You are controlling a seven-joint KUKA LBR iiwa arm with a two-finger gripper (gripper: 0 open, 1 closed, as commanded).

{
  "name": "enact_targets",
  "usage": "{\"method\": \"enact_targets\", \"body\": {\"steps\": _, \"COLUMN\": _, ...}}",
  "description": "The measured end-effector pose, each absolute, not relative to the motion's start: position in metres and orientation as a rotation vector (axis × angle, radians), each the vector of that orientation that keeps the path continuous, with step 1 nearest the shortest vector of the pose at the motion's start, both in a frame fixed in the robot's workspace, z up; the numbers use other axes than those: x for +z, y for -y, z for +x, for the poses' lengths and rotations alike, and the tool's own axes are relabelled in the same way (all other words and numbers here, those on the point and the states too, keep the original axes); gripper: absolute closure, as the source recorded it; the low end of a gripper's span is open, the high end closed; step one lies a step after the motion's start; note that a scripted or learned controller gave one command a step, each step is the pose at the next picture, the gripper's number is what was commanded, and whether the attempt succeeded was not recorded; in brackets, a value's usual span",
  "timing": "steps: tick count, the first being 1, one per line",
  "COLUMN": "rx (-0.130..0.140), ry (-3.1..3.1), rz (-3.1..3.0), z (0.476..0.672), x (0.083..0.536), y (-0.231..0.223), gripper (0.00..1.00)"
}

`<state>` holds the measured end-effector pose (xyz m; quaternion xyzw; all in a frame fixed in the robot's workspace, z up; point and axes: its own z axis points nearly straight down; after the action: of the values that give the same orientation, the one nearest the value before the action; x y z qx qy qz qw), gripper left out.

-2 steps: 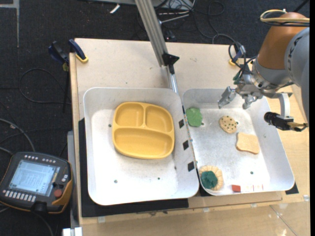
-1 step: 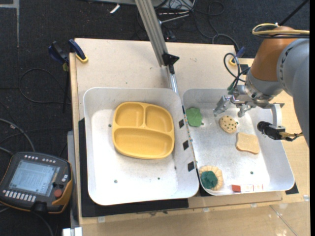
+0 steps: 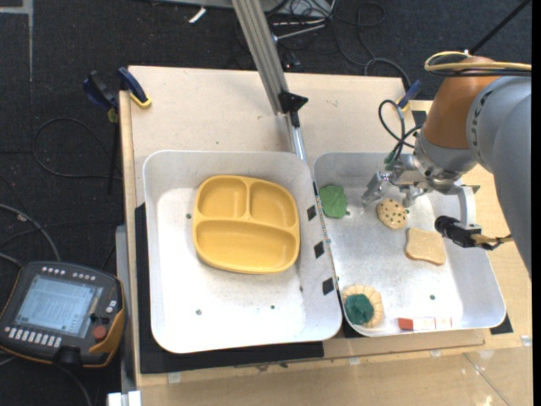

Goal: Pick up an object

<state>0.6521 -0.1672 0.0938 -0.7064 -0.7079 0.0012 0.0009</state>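
Note:
In the right bin (image 3: 473, 299), a round chocolate-chip cookie (image 3: 390, 215) lies near the back. My gripper (image 3: 389, 194) hovers just over the cookie's far edge, open, with nothing between its fingers. A slice of toast (image 3: 425, 247) rests to the right of the cookie. Against the bin's left wall sits a green leafy piece (image 3: 333, 200). At the front left corner is a tan round with a green-blue top (image 3: 362, 304). A small red and white packet (image 3: 420, 322) lies by the front rim.
The left bin (image 3: 169, 311) holds a yellow divided plate (image 3: 248, 224). A slanted metal pole (image 3: 266, 49) rises from the back between the bins. A teach pendant (image 3: 59, 311) lies off the bench at the lower left, and a blue and yellow clamp (image 3: 127, 87) grips the back left corner.

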Motion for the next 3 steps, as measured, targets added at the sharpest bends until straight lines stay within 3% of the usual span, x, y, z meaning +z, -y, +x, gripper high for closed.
{"method": "enact_targets", "body": {"steps": 1, "rx": 0.000, "ry": 2.227, "rz": -2.220, "z": 0.654, "x": 0.106, "y": 0.167, "gripper": 1.00}}
{"method": "enact_targets", "body": {"steps": 3, "rx": -0.007, "ry": 2.230, "rz": -2.224, "z": 0.644, "x": 0.224, "y": 0.163, "gripper": 1.00}}
